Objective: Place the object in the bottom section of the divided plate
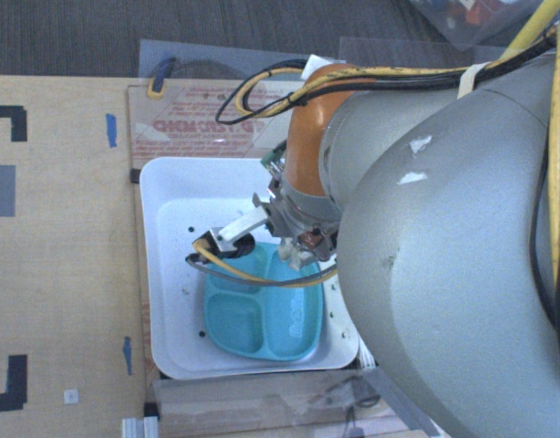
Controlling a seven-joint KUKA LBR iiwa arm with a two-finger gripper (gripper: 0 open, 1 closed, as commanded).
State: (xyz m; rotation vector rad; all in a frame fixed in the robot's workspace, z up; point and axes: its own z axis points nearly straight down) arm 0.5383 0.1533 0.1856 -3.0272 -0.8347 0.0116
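Arm low over the blue plate (pixel 262 322) in the white bin (pixel 166 245).
Gripper (pixel 294 254) at the plate's 12 o'clock rim; its opening cannot be told; bare bin floor at 9 o'clock.

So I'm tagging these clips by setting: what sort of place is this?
Probably a robotics lab or test bench, not a home. A grey arm with bundled cables reaches over a white bin holding a blue divided plate, on a plywood bench marked with tape.
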